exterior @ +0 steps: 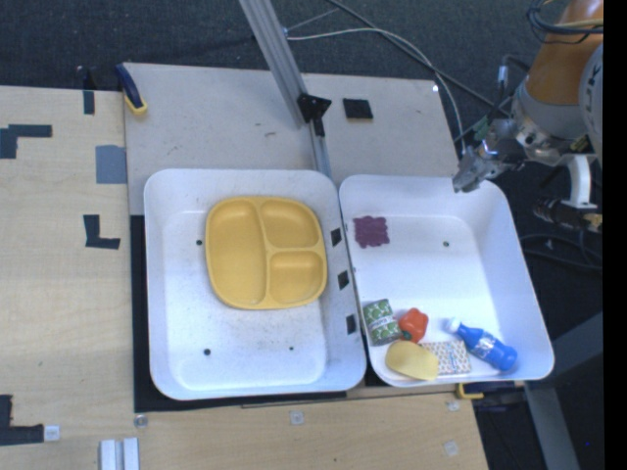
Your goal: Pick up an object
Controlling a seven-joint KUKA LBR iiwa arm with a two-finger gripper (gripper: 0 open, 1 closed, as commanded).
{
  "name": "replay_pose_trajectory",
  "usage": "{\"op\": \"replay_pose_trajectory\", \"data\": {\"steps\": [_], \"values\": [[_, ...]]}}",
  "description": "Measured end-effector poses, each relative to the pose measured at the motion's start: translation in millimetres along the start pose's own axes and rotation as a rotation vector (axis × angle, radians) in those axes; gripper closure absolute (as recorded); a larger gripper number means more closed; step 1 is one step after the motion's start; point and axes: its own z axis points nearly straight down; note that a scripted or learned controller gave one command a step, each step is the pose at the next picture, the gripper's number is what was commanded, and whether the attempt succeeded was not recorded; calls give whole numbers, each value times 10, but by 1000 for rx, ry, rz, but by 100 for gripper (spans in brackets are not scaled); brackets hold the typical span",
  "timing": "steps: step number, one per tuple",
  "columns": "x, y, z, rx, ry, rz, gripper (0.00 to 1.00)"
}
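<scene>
The jaws (468,178) are seen at the upper right corner of the right bin (509,233), hanging over its rim, and whether they are released or clenched cannot be told, since the tip is small and blurred; nothing is seen between them. Behind them the grey wrist leads up and to the right to the orange band (566,67) of the arm. The right bin's nearest content is a small purple object (371,230), lying flat on the bin floor toward the upper left, well apart from the jaws. The other things are gathered along the bin's lower edge: a green patterned packet (379,320) by the left wall, a red and orange object (414,323) just beside it, a yellow lemon-like object (412,361) below these, a flat speckled card (451,357) touching the yellow object, and a blue bottle (487,348) with a white cap lying on its side near the lower right corner. In the left bin (167,292) a yellow divided plate (265,252) with three compartments is set flat, toward the upper right. Both bins are carried side by side on the surface (216,116), where a slanted metal bar (279,52) is seen above them and a blue and yellow clamp (130,90) sits at the upper left.
</scene>
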Motion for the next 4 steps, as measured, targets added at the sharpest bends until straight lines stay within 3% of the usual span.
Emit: {"op": "replay_pose_trajectory", "data": {"steps": [1, 4], "values": [[4, 13, -424, 0, 0, -1, 100], [1576, -204, -161, 8, 3, -4, 100]]}}
